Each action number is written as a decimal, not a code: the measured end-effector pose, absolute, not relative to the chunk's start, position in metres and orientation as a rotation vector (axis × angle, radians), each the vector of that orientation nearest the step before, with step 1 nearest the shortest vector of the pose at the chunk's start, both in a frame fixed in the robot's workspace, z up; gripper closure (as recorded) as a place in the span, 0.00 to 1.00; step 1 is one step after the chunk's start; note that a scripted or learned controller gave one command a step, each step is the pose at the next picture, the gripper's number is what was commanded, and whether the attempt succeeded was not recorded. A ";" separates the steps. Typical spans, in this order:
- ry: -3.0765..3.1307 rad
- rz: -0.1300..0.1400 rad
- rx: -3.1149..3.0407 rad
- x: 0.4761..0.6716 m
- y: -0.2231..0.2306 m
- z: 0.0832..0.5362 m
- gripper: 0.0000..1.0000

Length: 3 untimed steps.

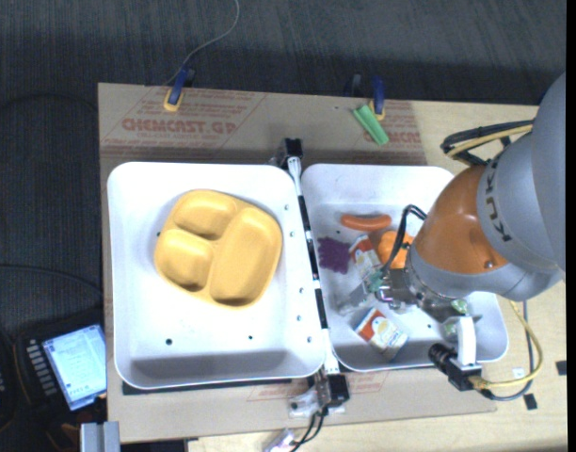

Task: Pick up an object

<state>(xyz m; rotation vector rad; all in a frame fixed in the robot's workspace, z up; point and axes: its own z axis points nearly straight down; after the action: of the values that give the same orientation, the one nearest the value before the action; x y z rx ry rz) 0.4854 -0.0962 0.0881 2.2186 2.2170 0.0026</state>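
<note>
While the arm [500, 219] reaches in from the right, its wrist sits low over the right bin [439, 179], gripper [389, 287] down among the clutter near the bin's middle. Wrist body covers the tool, so can't tell if it's open, closed, or on anything. No object seen held.

Candidate targets are all in the right bin, small stuff piled toward its left half:
- red-orange sausage shape [366, 221], far side
- purple item [332, 254], by the left wall
- orange piece [390, 245], just beside the wrist, partly hidden
- white-and-orange packet [379, 330], near side, just below the gripper
- pale clear bits [352, 293], just left of the gripper; can't identify

Gripper is closest to the clear bits and the packet; likely going for one of those, but which is unclear. Judgement: descent/grasp stage, pick not confirmed.

Left bin [137, 337] holds one big yellow lobed object [217, 246], well apart from the arm. Probably too wide for a two-finger grab, so working the small-item bin makes sense.

Bins sit touching, side by side on a brown board [222, 125] held by blue clamps [180, 88] at the far edge, presumably so nothing shifts under contact. Green marker-like item [371, 124] lies on the board beyond the right bin.

Risk: crowded items, could nudge neighbours or close on nothing.
</note>
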 end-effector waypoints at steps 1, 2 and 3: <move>2.213 0.009 2.216 0.488 -0.096 0.099 1.00; 2.213 0.009 2.216 0.488 -0.096 0.099 0.00; 2.213 0.009 2.216 0.488 -0.096 0.109 1.00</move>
<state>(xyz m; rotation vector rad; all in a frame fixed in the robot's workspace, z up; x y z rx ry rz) 0.4880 -0.0962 0.1088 2.2160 2.2135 0.0087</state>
